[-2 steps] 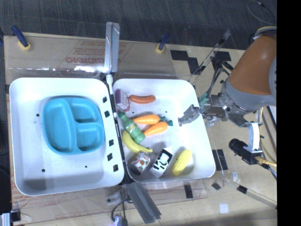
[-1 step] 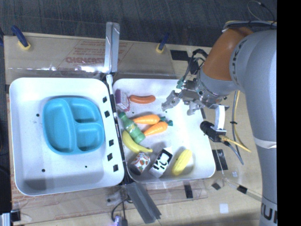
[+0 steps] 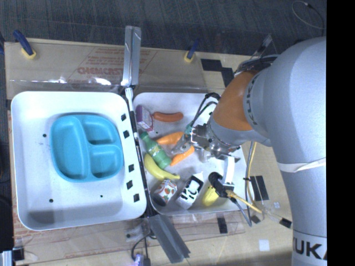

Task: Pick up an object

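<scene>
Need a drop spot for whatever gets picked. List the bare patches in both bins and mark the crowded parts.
Left bin: bare floor rings the blue tray, widest along the near edge and the left wall. Right bin: a bare strip along the far wall above the sausage. Crowded: the carrots, green bottle and banana beside the divider, with the end effector right at them.

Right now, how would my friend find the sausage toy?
Look in the white bin on the right, the crowded one beside the bin holding a blue divided tray. Near its far wall lies a reddish-brown sausage, alone. The orange carrots below it are pointed; it has rounded ends.
</scene>
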Available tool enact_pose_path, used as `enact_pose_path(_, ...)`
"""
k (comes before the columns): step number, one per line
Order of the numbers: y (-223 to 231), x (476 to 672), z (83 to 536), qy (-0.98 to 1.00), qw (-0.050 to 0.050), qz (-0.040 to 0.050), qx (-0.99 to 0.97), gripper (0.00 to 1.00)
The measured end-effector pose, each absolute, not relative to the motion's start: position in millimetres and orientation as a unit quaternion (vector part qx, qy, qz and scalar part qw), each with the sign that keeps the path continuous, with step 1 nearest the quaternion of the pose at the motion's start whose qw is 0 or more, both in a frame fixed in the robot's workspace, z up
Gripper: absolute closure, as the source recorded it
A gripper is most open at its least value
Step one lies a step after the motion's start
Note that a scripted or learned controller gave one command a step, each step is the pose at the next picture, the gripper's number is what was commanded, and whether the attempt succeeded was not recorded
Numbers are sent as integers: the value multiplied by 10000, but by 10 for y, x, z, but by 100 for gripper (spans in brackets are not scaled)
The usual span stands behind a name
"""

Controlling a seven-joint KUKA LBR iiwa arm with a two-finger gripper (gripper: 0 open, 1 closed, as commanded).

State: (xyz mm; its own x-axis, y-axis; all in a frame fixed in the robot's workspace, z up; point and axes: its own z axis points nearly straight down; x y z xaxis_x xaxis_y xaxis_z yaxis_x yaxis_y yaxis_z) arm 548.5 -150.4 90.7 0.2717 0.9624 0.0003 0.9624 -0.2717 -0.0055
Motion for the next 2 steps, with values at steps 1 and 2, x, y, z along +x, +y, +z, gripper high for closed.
enact_pose_path(1, -1500, 5484, 1004, -6053, 30, 23, -7960, 100)
enact_pose_path(2, -913, 5625, 2227, -6033, 15, 8, -7975, 100)
